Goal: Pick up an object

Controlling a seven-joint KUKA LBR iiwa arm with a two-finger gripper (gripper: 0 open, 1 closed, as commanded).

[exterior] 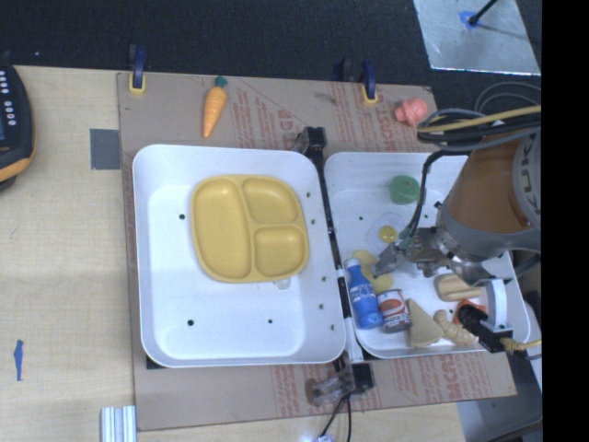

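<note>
My gripper (398, 254) hangs low in the right bin (368, 175), its dark fingers spread a little above a yellow piece (387, 234) and nothing is between them. Just in front of it lie a blue bottle (363, 297) with a white cap and a small red-labelled can (393, 309). A green round object (403, 189) rests toward the bin's far side. Tan wedge-shaped pieces (421, 325) lie at the near right, partly under the arm (488, 201).
The left bin (166, 247) holds a yellow divided plate (248, 226). A toy carrot (213, 107) and a pink object (412, 110) lie on the board beyond the bins. A black and orange device (13, 122) sits at the far left.
</note>
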